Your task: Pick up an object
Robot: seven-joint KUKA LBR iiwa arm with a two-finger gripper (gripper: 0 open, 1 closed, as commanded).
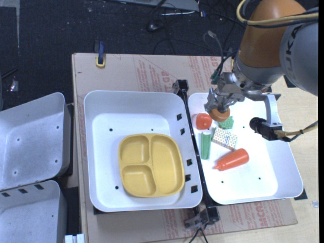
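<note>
My gripper (218,107) hangs low over the back left part of the right bin (283,181). Right at its tip is a small round orange-brown object (220,115), which overlaps a green bumpy piece (227,123). I cannot make out whether that object is gripped or just lying under the tip. Beside it to the left lies a red tomato-like piece (203,121). Nearer the front are a green cylinder (205,145), a pale patterned block (224,138) and an orange carrot (233,159).
The left bin (101,110) holds a yellow divided plate (151,165). The divider between the bins (191,130) runs close to the red piece and the green cylinder. A black fitting with a cable (264,127) sits over the right bin's back right.
</note>
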